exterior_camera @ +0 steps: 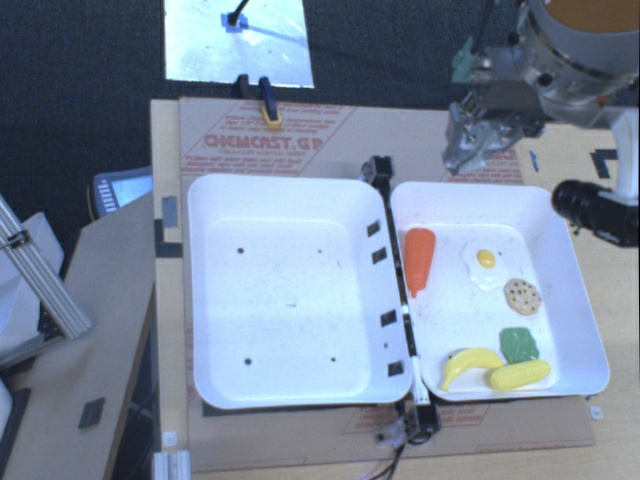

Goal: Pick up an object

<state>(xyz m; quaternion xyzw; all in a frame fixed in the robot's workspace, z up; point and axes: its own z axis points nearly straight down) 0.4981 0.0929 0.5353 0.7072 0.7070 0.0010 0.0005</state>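
While the claw [468,158] hangs above the far rim of the right bin [578,268], whether it is spread or pressed together cannot be told. Nearest below it lie the carrot [418,258] and fried egg [485,264]. Farther off sit the cookie [521,295], green piece [518,343], banana [468,364] and yellow piece [520,374]; the left bin [200,268] lies off to its side.

A dark carpet [80,78] covered the floor, up and left of the jaws. On it, well to their left, lay a shiny metal sheet [237,26]. Below the jaws stood the pale wooden counter [620,298], topped with a printed brown board [300,133] held at its far edge by a yellow clamp [270,103]. Far to their lower left sat a lower tan table [90,368] with an aluminium rail [35,268]. The light was even.
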